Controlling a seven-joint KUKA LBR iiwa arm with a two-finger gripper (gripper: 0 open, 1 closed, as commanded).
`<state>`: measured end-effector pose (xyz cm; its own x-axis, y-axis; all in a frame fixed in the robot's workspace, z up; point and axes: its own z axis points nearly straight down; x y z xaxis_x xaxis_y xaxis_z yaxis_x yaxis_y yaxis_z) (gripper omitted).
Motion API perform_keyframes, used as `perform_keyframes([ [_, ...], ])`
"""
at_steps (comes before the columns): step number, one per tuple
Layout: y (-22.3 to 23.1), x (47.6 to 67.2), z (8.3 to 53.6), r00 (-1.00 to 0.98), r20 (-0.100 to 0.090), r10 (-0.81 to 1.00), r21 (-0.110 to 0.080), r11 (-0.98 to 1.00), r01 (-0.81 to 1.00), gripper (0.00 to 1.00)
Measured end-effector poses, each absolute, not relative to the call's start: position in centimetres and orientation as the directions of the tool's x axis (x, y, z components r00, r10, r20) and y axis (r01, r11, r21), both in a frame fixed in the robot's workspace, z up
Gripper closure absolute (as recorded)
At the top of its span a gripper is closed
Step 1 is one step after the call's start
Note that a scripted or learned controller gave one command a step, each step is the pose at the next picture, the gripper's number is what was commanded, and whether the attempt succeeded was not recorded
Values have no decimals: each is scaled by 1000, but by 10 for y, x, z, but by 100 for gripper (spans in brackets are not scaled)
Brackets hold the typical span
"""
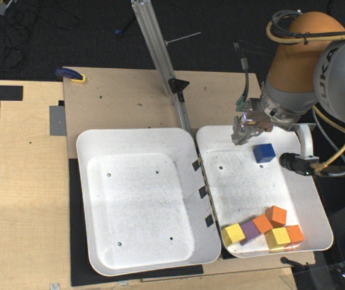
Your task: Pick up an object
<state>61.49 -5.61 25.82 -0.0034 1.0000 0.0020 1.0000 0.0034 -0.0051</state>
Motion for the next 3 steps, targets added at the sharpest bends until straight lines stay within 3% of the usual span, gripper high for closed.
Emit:
perform_keyframes([
  [2, 40, 615, 235, -4, 1, 1000, -5, 4, 1000, 100],
  [3, 90, 603, 222, -1, 0, 1000, -5, 1, 1000, 100],
])
